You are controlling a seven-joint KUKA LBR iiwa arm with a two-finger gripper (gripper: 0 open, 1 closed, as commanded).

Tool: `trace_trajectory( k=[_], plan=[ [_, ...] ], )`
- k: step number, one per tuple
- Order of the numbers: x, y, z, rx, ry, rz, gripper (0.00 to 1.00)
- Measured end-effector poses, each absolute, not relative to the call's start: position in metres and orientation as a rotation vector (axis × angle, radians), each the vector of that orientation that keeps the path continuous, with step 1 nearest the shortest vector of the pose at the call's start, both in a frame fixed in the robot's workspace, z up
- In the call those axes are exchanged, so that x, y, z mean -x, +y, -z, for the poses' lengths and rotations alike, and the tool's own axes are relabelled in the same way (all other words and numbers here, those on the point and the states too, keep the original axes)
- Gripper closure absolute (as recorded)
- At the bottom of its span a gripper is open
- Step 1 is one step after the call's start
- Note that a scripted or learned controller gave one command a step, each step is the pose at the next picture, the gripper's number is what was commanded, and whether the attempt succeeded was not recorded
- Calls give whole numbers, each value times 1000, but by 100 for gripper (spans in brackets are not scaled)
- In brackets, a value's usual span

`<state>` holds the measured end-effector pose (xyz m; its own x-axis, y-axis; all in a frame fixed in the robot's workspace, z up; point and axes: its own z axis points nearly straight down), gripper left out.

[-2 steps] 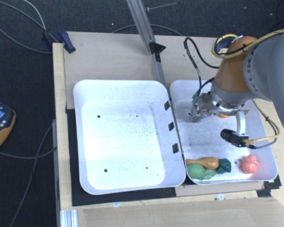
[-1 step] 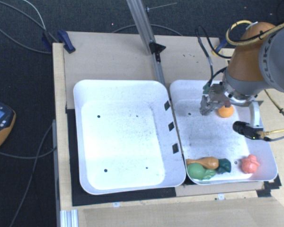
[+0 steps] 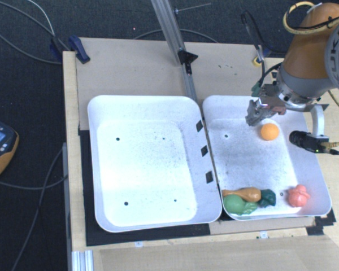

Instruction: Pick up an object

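I count two white bins [image 3: 101, 109] side by side on my worktop [image 3: 130, 66]. Near the far edge of the right bin lies one orange ball [image 3: 269, 131]. Along its near edge sit four things: one tan piece [image 3: 246, 194], one light green piece [image 3: 237, 206], one dark green piece [image 3: 267, 197] and one pink piece [image 3: 298, 196].

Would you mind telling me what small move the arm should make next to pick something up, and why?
Probably shift the tool slightly toward the orange ball and lower it. The ball lies alone in the right bin, just beside the tool, while the other items cluster at the bin's near edge, farther away.
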<state>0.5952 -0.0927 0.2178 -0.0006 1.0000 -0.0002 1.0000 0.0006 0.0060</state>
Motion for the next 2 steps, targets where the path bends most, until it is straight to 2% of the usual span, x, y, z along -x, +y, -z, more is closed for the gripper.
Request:
trace_trajectory(
  k=[1,2],
  plan=[
    [-596,-93,-271,-2218,2219,-6,100],
    [-572,-49,-253,-2219,2226,0,100]
  ],
)
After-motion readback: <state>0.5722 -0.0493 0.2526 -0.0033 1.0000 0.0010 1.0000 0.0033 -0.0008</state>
